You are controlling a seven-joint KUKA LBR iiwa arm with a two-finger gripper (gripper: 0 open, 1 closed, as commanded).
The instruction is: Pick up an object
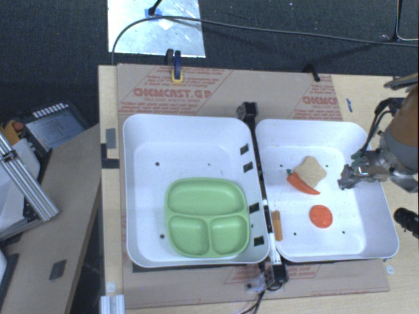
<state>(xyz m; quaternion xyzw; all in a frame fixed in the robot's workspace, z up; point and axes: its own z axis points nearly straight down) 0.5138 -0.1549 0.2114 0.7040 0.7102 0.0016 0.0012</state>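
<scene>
While left of jaws (347, 177), bread (310, 171), apart

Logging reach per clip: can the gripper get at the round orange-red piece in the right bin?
Probably yes. The gripper hovers at the right bin's right side, and the round orange-red piece lies apart with nothing between them.

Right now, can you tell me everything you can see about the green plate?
The green plate is pale green, looks like smooth plastic, and has rounded corners. It is split into three parts: one long part along the far side and two smaller ones along the near side. All three look bare. It lies flat on the floor of the left bin, toward the near right corner, with its right edge close to the bin's wall. Nothing else touches it.
</scene>
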